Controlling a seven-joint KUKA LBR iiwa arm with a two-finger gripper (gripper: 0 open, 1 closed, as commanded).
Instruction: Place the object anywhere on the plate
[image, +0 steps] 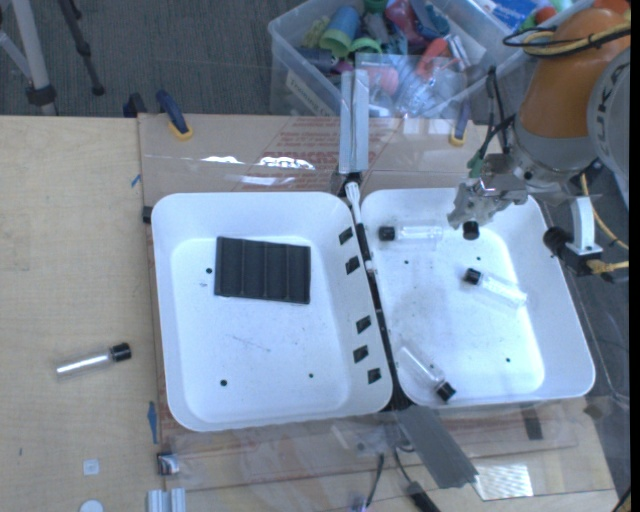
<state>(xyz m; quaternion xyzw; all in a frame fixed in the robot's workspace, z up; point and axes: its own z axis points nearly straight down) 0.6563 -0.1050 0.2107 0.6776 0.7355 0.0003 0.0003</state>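
Vial (427, 373) near right bin's (560, 330) front; two more vials (492, 285) (410, 233) behind. Plate (263, 269) in left bin (180, 330). Tool (470, 226) over right bin, grip state indiscernible.

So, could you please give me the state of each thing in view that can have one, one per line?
Gripper: hovering over the back of the right bin, holding nothing visible.
Black plate: flat in the left bin, nothing on it.
Back vial: lying on its side, capped.
Middle vial: lying on its side, capped.
Front vial: lying on its side, capped.
Vial on the bench: lying outside the bins, capped.
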